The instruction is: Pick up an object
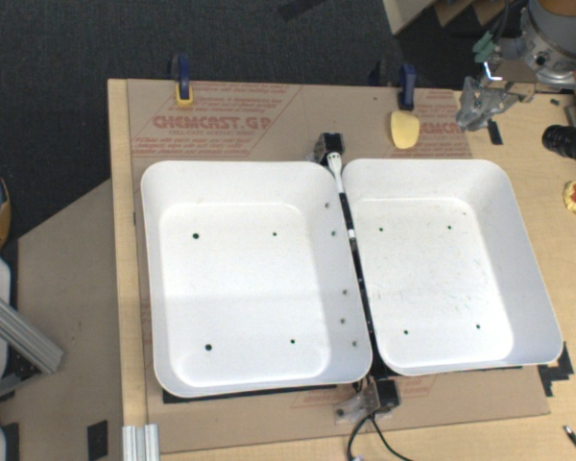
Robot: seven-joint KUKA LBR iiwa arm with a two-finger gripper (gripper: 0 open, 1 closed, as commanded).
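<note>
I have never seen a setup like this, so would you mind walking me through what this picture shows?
The picture comes from one fixed camera above a bench, looking down at a slant. On the bench sit two shallow white bins side by side: the left bin and the right bin. Small dark dots mark the floor of each. A robot arm, grey with an orange band, reaches in from the top right corner. At its end is a gripper, a two-finger claw for picking things up. It hangs above the bench behind the right bin, not over either bin, and I see nothing between its fingers. Just left of it, a small yellow object lies on the bench behind the bins. Two blue clamps pin the bench's far edge. The arm's job is to pick up an object; nothing is held yet.
</note>
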